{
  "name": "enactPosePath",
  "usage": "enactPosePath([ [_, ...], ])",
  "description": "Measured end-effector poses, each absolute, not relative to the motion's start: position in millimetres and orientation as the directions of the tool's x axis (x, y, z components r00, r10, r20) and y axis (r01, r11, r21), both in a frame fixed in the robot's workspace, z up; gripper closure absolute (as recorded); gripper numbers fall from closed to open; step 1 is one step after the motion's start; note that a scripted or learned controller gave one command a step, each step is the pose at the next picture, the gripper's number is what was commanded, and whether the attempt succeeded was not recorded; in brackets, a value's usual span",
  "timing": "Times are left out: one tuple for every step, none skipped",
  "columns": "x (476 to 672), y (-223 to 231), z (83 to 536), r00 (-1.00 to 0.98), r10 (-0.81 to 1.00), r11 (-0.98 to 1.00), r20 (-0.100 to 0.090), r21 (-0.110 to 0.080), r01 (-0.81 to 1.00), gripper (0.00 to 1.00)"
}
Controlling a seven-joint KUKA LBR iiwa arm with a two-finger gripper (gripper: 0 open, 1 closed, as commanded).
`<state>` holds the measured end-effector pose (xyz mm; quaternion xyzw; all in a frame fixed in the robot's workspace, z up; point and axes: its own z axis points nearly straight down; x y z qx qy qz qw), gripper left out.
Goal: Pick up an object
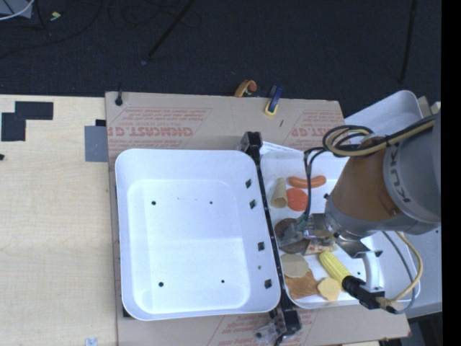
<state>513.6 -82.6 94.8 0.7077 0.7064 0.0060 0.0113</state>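
Down in the right bin (277, 155), my pincer (302, 231) sits low among the toy food, but I cannot tell how it stands or whether it has hold of anything. Around it lie a corn cob (333, 265), an orange carrot (307, 182), a red piece (297, 199) and pale slices (294, 267).

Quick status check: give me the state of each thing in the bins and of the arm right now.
Left bin: flat on the bench, beside the right one.
Right bin: holds the objects, arm reaching over it.
Orange carrot: lying flat, free.
Red piece: lying, free.
Beige cylinder: lying near the divider.
Corn cob: lying slantwise, free.
Pincer: low among the objects, grip hidden.
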Motion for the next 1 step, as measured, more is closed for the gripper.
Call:
enactPosePath([
  [515.5,-86.1,107.0,0.011,1.0,-0.011,-0.01,0.027,1.0,1.0],
])
